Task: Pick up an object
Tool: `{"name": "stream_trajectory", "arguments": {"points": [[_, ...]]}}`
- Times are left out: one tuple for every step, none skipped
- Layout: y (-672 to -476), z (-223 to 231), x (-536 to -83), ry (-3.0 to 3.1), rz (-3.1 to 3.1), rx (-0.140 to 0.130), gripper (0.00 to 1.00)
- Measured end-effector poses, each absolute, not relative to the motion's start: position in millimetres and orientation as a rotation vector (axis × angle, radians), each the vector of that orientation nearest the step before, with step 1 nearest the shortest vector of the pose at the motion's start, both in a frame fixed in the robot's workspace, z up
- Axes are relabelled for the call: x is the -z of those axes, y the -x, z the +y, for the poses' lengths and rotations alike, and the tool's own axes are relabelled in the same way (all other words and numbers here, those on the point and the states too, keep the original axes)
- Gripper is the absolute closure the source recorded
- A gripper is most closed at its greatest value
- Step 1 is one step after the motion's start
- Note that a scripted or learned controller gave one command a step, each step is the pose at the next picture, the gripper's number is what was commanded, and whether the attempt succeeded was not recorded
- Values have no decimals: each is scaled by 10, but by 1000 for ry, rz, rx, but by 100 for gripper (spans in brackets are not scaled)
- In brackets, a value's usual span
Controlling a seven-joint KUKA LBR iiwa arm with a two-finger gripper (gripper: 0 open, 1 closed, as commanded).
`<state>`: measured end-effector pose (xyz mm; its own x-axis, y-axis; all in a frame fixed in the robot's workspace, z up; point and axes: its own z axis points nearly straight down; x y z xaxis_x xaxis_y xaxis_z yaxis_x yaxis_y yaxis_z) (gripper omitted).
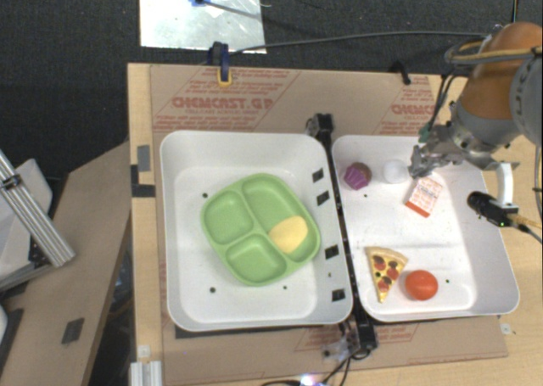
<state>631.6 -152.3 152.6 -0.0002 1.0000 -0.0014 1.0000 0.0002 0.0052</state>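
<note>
The gripper (423, 164) hangs over the far part of the right bin (488, 287), with a small orange-and-white packet (423, 196) just below its fingertips. The packet's top edge seems to meet the fingers, but the view is too coarse here to say whether they are closed on it, merely touching it, or apart above it, so their state cannot be told.

The packet is the likely thing to be lifted. Its long axis runs from the fingertips away toward the near side of the bin, leaning slightly off to the left, with the short upper edge toward the gripper.

Risks, as a judgement: if the fingers catch only that thin upper edge, the packet may pivot and slip out on the lift. If they close beside it, they will only nudge it flat across the bin floor. A white ball (394, 171) sits just to the left of the fingers and a purple fruit (356, 176) further left; a sideways drift could knock the ball. The pizza slice (385, 271) and tomato (421, 284) lie well apart from the fingers, toward the near rim, out of harm.
</note>
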Motion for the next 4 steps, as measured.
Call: {"name": "stream_trajectory", "arguments": {"points": [[-6275, -1587, -2141, -2216, 2216, -7, 100], [-6291, -1590, -2588, -2213, 2221, -6, 100], [-6386, -1019, -2458, -2211, 2230, -4, 100], [-6458, -464, -2512, -2209, 2231, -4, 100]]}}
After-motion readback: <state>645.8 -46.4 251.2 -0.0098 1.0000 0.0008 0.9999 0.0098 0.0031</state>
